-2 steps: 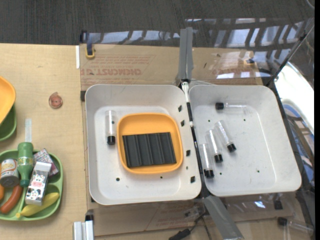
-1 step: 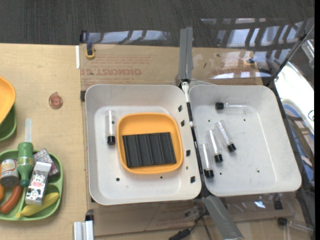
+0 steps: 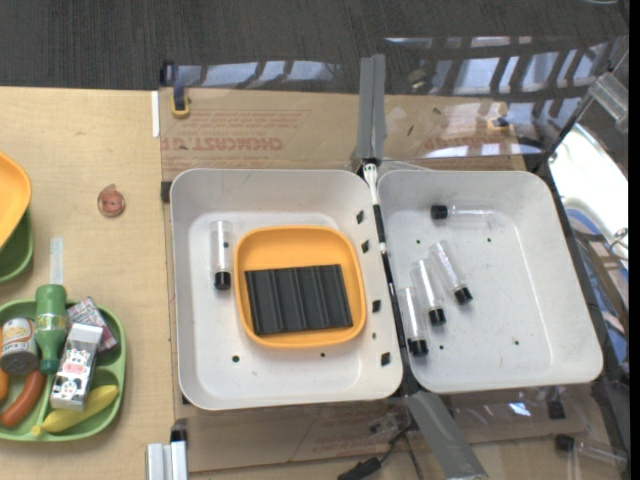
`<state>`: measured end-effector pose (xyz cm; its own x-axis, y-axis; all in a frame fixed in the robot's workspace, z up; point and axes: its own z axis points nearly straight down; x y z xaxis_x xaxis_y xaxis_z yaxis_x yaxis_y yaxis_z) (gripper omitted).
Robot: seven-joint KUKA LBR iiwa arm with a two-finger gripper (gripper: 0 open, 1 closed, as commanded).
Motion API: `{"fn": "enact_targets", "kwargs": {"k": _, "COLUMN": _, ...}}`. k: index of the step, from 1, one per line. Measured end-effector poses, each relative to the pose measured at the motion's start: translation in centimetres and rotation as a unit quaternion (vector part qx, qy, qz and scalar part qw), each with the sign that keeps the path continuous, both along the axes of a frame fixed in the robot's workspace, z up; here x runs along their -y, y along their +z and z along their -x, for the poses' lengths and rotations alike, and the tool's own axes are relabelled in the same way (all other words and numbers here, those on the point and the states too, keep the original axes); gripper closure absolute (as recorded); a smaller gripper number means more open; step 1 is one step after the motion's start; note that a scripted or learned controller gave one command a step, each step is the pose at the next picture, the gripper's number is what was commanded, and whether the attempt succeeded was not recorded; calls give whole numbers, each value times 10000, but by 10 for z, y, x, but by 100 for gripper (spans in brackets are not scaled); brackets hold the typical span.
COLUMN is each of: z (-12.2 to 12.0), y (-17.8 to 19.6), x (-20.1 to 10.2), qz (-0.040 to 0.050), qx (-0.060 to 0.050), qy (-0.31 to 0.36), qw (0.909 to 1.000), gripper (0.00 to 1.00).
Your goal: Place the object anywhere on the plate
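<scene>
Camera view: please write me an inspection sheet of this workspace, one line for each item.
Surface: two white bins, left bin and right bin, on cardboard.
Job's things: orange plate with black ridged insert in left bin; one tube beside it; four tubes in right bin.
Clutter: green tray of toy food at left.
Hand: nothing seen.
Cables: nothing clearly seen.
Surroundings: wooden bench, dark floor.

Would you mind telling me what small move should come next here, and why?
Probably reach into the right bin for a tube: four tubes lie there, a fifth lies in the left bin beside the plate, and none is on the plate yet.
</scene>
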<state>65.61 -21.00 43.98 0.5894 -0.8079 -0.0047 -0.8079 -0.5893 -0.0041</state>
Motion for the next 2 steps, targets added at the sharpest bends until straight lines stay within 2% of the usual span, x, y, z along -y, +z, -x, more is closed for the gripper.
{"fn": "enact_targets", "kwargs": {"k": 1, "z": -4, "y": 1, "x": 1, "qz": 13, "qx": 14, "qy": 1416, "qw": 9899, "gripper": 100}}
{"fn": "enact_targets", "kwargs": {"k": 2, "z": 67, "y": -89, "x": -3, "qz": 5, "qx": 10, "qy": 2619, "qw": 9651, "gripper": 100}}
